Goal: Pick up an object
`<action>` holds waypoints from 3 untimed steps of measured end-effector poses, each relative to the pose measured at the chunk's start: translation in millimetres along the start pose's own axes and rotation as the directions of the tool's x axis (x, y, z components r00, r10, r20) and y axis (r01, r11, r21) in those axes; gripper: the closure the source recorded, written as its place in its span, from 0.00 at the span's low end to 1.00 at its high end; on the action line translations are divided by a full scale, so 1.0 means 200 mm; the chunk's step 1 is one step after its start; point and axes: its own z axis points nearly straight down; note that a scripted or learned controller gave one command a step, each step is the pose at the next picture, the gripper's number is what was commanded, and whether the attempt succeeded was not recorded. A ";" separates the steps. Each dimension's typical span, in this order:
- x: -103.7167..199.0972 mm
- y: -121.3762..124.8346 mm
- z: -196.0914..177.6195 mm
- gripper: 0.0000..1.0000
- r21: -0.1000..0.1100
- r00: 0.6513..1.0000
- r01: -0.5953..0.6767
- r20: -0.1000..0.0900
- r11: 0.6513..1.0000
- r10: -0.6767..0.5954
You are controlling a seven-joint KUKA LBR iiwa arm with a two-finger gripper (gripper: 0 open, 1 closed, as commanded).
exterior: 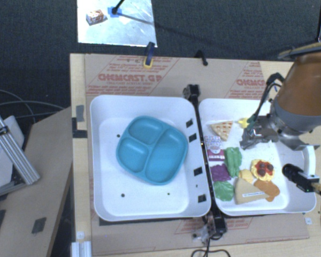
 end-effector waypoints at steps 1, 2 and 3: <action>0.43 0.12 0.10 1.00 0.004 1.000 0.002 -0.002 1.000 -0.002; -0.01 -0.12 0.17 1.00 0.007 1.000 -0.018 0.003 1.000 0.018; 0.55 0.16 0.22 1.00 0.000 1.000 0.004 -0.002 1.000 -0.003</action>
